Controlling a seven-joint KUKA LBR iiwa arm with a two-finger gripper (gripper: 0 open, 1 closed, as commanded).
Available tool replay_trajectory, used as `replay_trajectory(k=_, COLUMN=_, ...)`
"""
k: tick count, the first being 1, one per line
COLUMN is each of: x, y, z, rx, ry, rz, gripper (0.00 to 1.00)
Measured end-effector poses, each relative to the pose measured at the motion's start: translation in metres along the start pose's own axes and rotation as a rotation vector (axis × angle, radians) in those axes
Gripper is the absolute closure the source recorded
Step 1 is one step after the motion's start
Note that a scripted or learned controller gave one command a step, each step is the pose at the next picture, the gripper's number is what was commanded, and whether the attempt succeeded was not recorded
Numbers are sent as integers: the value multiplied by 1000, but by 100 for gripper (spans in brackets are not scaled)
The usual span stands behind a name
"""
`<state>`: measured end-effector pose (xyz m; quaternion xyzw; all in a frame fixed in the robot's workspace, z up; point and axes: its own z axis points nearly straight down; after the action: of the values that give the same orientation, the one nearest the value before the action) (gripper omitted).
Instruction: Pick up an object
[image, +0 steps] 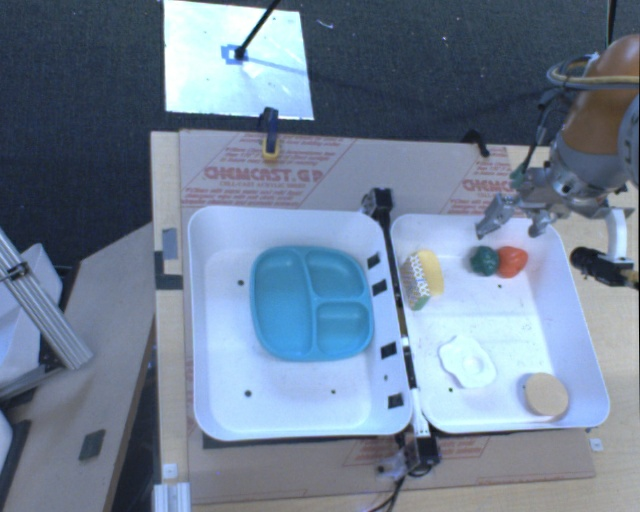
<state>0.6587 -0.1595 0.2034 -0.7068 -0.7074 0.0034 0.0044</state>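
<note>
The hand (516, 217) hangs over the far edge of the right bin (585, 345), its two fingers (493, 222) spread apart with nothing between them. Just below the hand, on the bin floor, lie a dark green object (485, 260) and an orange-red object (512, 260), touching each other side by side; the green one sits under the hand's left-hand finger as seen from above, the orange-red one nearer the other finger, and neither is gripped. Further from the hand, toward the divider between the bins, rests a yellow piece with a speckled end (421, 277), tilted slightly. Well away from the hand toward the near side of the same bin lie a flat white fried-egg shape (467, 361) and, near the near right corner, a round tan disc (546, 394), the two apart from each other. Across the divider from the hand, the left bin (215, 330) holds a blue sectioned tray (308, 303) lying flat near its middle. Both bins rest on a printed cardboard sheet (330, 170) on the bench (110, 300).
</note>
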Motion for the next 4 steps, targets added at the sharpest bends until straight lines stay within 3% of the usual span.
replay_trajectory(k=1, x=0, y=3, z=-8, rx=-13, ry=-2, rz=-2, gripper=0)
replay_trajectory(k=3, x=1, y=0, z=96, rx=-10, ry=-2, rz=-1, gripper=0)
replay_trajectory(k=4, x=3, y=1, z=119, rx=-13, ry=0, rz=-5, gripper=0)
